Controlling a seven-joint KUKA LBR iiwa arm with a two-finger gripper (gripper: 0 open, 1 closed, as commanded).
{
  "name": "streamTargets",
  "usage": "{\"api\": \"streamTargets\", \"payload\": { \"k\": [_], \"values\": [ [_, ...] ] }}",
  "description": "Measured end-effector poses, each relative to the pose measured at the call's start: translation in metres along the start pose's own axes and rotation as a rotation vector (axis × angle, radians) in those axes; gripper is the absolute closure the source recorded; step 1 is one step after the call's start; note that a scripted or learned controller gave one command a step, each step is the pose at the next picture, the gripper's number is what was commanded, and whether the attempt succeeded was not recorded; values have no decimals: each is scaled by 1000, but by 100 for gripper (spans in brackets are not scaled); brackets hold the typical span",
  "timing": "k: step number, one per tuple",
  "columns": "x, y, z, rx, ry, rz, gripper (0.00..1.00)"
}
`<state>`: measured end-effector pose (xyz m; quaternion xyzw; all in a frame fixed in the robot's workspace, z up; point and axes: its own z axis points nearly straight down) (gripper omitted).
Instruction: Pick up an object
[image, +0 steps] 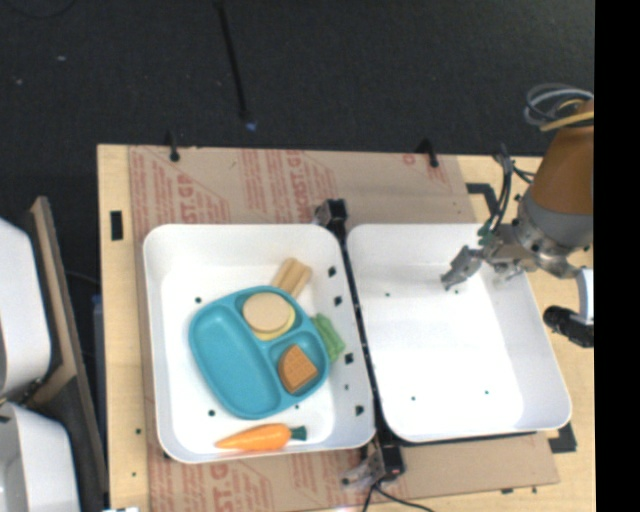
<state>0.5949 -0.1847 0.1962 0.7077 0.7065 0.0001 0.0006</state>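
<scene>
Right bin | arm low from right | tool state unclear

Setting: robotics lab, manipulation test bench. Evidence: industrial arm, orange band above wrist, cable loops at top, reaching in from right. Plywood bench with brown printed cardboard sheet on top. Two shallow white bins side by side, joined by black clips along shared edge and at corners. Left bin: toy props, namely blue divided tray, plastic carrot, play-food pieces. Dark floor behind bench, black cable running across it. No domestic furnishings.
</scene>
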Motion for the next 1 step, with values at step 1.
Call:
{"api": "streamTargets", "payload": {
  "k": [1],
  "values": [
    [-30,-6,-20,-1,-1,1,0]
  ]
}}
